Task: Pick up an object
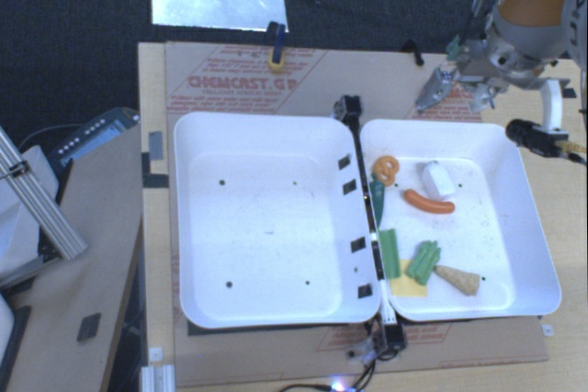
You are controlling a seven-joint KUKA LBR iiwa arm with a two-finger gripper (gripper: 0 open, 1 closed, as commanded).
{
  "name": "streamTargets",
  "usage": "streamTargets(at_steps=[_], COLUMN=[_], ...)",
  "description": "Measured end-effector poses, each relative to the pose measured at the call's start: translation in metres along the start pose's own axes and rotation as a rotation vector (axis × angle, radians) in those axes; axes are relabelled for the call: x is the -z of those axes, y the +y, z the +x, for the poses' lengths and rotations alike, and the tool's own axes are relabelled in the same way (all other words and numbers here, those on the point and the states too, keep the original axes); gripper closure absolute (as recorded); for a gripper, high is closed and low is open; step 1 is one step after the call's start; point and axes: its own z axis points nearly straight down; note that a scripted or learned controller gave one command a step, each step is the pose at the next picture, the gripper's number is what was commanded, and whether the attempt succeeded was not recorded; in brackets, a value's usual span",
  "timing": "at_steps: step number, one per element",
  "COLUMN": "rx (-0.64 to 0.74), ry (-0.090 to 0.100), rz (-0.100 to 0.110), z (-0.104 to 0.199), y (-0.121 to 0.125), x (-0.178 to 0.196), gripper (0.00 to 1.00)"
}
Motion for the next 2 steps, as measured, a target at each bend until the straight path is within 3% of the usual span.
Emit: streamTargets(at_steps=[1,2], rx=[0.003,0.005], ry=[0.0,-0.001], rz=[-0.004,-0.019], z=[0.0,0.031], y=[0.001,-0.007], x=[0.012,0.25], gripper=[1.0,1.0])
